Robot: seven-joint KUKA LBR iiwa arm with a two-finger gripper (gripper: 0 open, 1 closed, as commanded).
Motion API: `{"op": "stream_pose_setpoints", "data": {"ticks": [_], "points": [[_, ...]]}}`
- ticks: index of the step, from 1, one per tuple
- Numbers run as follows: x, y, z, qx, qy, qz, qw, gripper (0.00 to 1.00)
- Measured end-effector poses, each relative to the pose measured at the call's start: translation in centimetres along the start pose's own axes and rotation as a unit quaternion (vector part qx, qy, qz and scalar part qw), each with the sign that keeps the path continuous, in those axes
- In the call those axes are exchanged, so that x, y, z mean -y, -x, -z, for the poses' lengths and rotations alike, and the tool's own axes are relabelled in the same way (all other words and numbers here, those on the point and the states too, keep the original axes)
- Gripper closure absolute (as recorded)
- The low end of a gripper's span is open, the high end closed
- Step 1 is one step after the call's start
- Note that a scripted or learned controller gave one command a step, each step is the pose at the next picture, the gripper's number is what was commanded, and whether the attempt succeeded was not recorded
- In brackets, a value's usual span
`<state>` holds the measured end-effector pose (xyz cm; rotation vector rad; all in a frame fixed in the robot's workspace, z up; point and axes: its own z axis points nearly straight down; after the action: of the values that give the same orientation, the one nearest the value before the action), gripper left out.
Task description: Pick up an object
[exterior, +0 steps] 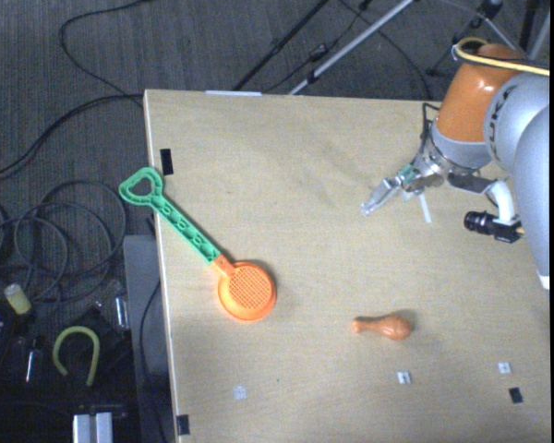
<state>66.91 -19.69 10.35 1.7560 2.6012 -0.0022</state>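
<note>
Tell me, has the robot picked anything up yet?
Not yet. Nothing looks done: the strainer and the small orange toy both lie flat on the bench. Right now the gripper hangs over bare bench, fingers apart, holding nothing. Left to do: go to one of them, grab it and lift.

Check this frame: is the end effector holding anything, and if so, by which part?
Nothing is held. The end effector hangs above bare bench, apart from the green-handled orange strainer and the orange pear-shaped object.
</note>
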Motion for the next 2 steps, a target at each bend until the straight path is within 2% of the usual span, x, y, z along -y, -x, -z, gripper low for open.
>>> {"op": "stream_pose_setpoints", "data": {"ticks": [1,2], "points": [[-0.9,-2.5,-1.9,-0.001,0.0,0.039,0.9992,0.0],[-1.0,-2.5,-0.9,-0.001,0.001,0.038,0.9993,1.0]]}}
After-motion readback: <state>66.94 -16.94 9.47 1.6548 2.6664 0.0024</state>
